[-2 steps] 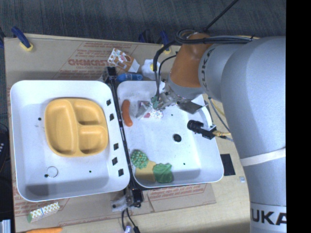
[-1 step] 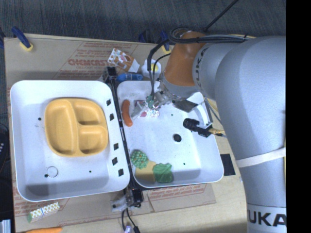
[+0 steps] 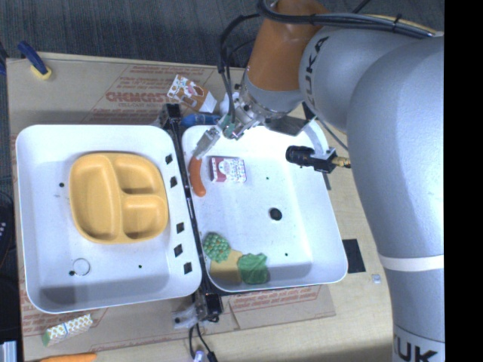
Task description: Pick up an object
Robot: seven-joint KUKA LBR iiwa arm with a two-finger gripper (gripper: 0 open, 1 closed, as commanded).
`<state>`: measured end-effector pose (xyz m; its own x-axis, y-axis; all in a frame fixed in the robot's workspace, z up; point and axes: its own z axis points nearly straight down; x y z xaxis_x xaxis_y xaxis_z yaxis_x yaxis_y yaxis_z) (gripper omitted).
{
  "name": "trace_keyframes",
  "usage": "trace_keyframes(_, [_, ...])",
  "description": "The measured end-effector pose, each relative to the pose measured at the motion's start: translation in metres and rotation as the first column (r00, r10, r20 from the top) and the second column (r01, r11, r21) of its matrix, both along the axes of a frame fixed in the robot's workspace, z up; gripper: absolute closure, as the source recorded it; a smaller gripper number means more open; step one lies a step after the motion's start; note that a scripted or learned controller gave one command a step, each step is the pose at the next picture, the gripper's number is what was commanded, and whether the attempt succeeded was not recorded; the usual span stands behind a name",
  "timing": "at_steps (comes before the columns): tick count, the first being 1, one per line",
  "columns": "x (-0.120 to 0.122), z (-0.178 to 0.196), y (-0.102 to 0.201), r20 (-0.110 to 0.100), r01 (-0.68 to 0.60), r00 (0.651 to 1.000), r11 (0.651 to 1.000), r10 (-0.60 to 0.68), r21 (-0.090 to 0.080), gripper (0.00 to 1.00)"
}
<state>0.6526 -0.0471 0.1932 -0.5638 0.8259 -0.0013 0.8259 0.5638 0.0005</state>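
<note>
Grey arm (image 3: 392, 127) looms big on the right, with "KUKA" lettering partly readable at the bottom right on its base. Up top, the orange band (image 3: 283, 40) sits above the wrist, and the gripper (image 3: 219, 133) hangs over the back left corner of the right bin (image 3: 321, 228); whether it is clenched or released, I cannot tell from this angle. Just below it, an orange sausage-shaped piece (image 3: 197, 176) lies along the bin's left wall. Right beside that sits a small red-and-white packet (image 3: 227, 170), its print too small to read. Down at the front edge, a green knobbly toy (image 3: 215, 246), a yellow block (image 3: 231, 266) and a green leafy piece (image 3: 254, 268) crowd together. Over in the left bin (image 3: 45, 202), a yellow divided tray (image 3: 119, 196) rests. Behind, cardboard (image 3: 128, 89) on the bench shows faint red print, illegible.
</note>
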Motion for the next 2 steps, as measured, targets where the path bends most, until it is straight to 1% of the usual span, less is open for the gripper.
trace_keyframes(1, [-0.035,-0.091,-0.06,-0.002,0.022,1.0,1.0,-0.022,0.0,0.0])
trace_keyframes(2, [0.004,-0.001,0.026,0.0,-0.237,0.971,0.971,0.237,0.0,0.0])
